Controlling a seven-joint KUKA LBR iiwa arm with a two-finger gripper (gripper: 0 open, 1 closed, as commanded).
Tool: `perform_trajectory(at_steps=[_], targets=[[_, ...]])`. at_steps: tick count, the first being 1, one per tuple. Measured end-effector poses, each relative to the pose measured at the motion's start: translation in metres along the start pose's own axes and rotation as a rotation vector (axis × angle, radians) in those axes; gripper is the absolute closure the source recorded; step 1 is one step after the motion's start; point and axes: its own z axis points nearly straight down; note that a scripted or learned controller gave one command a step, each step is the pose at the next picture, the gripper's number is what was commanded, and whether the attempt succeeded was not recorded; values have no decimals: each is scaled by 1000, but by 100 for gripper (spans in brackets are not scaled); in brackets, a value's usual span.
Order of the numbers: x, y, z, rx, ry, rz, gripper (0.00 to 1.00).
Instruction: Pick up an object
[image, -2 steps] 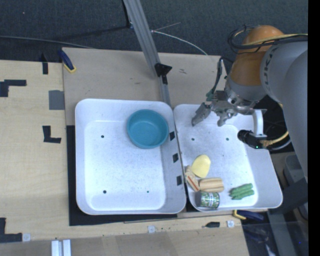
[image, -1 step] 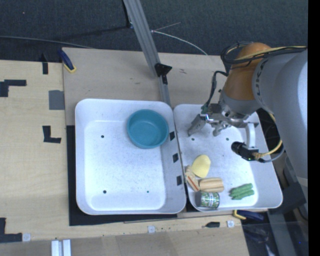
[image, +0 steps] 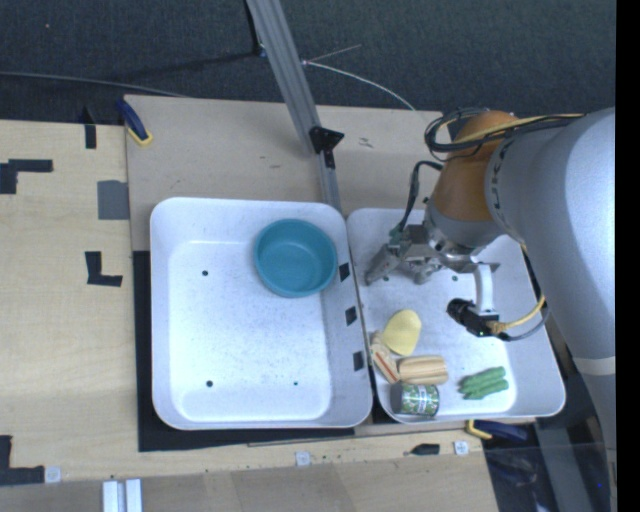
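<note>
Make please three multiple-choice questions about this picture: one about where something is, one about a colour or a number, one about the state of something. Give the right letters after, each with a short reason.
1. Where is the bowl?
A. In the left bin
B. In the right bin
C. On the bare bench beside the bins

2. What colour is the bowl?
A. Red
B. Blue
C. Yellow

3. How does the claw stand to the objects in the right bin?
A. It lifts the can high above the bin
B. It presses on the green object
C. It is above the bin floor, apart from the objects

Answers:
1. A, the bowl sits near the left bin's far right corner.
2. B, it is plainly blue.
3. C, the yellow object, can and green object lie nearer the front edge, untouched.
</note>
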Motion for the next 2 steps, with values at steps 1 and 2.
perform_trajectory(at_steps=[1,2], targets=[[0,1,-13,-2,-1,-1,100],[-10,0,-64,-5,1,1,100]])
